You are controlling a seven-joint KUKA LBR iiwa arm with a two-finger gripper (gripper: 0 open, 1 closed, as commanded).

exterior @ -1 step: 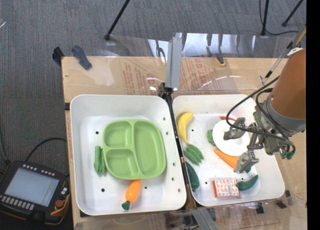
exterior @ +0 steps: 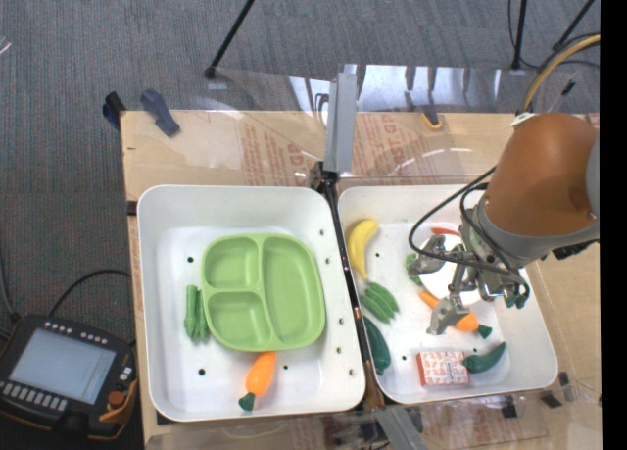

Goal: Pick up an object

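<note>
My gripper (exterior: 449, 316) hangs low in the right bin (exterior: 529, 355), under the orange wrist band. Its fingers point down and left, right beside a small orange carrot (exterior: 467, 322) that lies just to their right. A second orange piece (exterior: 428, 298) lies just up and left of the fingertips. The wrist hides whatever sits behind the gripper. A yellow banana (exterior: 361, 243) lies at the bin's upper left, green pea pods (exterior: 380, 301) below it, and a dark green cucumber (exterior: 378, 345) along the left wall.
A red-and-white card box (exterior: 442, 368) and a dark green vegetable (exterior: 486, 358) lie near the right bin's front. The left bin (exterior: 167, 223) holds a green divided plate (exterior: 263, 291), green beans (exterior: 195, 313) and an orange carrot (exterior: 259, 377).
</note>
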